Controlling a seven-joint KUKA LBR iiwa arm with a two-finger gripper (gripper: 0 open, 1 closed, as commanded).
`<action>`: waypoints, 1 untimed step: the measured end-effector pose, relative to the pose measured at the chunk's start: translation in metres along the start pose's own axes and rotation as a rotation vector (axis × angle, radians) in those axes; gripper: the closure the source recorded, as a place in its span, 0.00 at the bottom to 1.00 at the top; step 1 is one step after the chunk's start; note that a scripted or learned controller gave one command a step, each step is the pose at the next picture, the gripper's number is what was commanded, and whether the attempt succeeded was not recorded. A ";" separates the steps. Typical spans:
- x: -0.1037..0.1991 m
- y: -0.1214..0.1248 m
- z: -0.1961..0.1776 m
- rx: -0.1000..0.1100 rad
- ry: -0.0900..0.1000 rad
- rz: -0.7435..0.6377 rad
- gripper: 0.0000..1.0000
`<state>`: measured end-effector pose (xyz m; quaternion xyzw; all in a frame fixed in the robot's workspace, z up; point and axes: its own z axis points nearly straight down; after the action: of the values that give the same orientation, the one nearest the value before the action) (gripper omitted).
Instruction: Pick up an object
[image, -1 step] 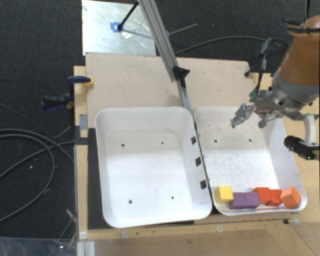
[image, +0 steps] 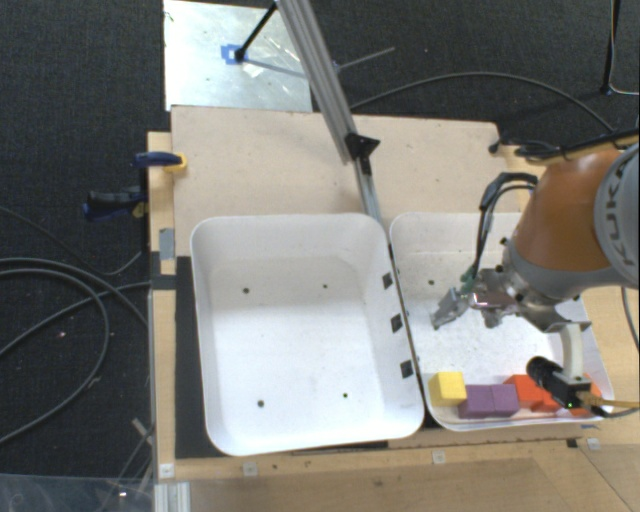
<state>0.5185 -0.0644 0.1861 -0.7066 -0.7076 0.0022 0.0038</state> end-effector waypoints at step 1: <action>0.001 -0.023 -0.108 -0.020 -0.003 -0.003 0.00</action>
<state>0.4964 -0.0634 0.2947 -0.7055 -0.7087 -0.0037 -0.0041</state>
